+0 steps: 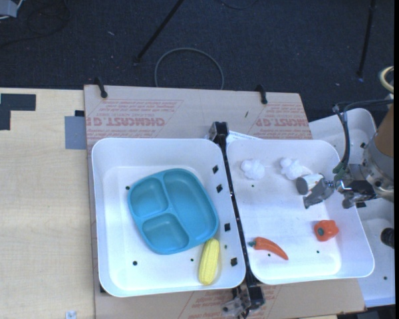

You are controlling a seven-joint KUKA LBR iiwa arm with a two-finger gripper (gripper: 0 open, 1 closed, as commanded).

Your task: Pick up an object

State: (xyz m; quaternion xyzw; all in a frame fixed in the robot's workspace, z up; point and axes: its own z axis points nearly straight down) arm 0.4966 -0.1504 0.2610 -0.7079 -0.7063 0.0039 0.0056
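Note:
My gripper (pixel 332 198) hangs over the right edge of the right bin (pixel 359 264), open, with one grey finger (pixel 313 195) spread to the left and nothing between the two. Just up and left of that finger lie a white lumpy object (pixel 293 168) and a second white one (pixel 253 169). A small orange-red object (pixel 326 230) rests on the bin floor just below the gripper. An orange carrot (pixel 270 247) lies near the bin's front.
The left bin (pixel 106 244) holds a blue divided plate (pixel 172 209) and a yellow corn cob (pixel 209 261) at its front right. A black divider (pixel 230 205) runs between the bins. Cables and the arm's base crowd the right side.

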